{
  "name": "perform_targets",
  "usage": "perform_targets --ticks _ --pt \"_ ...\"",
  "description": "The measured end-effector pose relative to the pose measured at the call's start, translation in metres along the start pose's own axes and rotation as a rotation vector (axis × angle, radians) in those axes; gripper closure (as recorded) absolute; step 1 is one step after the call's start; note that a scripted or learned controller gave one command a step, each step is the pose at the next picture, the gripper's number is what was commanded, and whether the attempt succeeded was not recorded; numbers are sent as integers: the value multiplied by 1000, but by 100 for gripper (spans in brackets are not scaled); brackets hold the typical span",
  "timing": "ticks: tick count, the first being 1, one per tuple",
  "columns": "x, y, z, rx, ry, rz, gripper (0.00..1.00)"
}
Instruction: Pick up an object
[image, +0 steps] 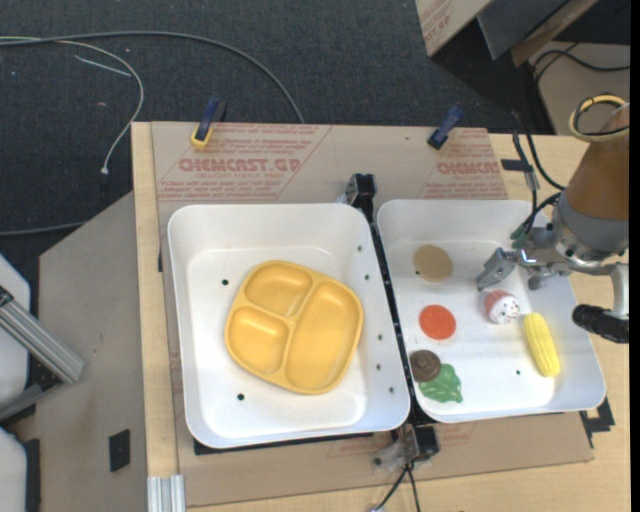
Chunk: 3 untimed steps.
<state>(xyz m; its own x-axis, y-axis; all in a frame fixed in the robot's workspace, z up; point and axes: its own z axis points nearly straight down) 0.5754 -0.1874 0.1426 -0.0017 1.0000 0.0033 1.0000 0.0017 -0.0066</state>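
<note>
Cardboard covers the bench (300, 160) from edge to edge, printed with red lettering and pinned at the back by two blue clamps (207, 120). On it sit two shallow white bins side by side, their rims touching down the middle. Of the pair, the left bin (190, 300) holds a single yellow divided plate (294, 325) with three compartments, lying flat near the centre. Into the right bin (560, 385) the grey arm (600, 200) reaches from the right, orange band above its wrist, and the gripper (512, 272) hangs low over the bin's back right part with its metal fingers splayed apart, nothing between them. Just below the gripper, close to one fingertip, lies a small red and white object (501, 307); I cannot tell whether they touch. Beside that, toward the right wall, a yellow corn cob (541, 343) lies lengthwise. Near the back of this bin rests a tan round disc (433, 263), and in front of it a red-orange round slice (437, 322). At the front left corner a small brown piece (425, 364) touches a green leafy piece (442, 384).
</note>
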Motion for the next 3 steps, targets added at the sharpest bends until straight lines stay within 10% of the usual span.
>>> perform_targets --ticks 1,2,3 --pt "1 -1 53 0 0 2 0" --pt "0 1 38 -8 -2 1 100" --pt "1 2 -6 -12 -5 1 100"
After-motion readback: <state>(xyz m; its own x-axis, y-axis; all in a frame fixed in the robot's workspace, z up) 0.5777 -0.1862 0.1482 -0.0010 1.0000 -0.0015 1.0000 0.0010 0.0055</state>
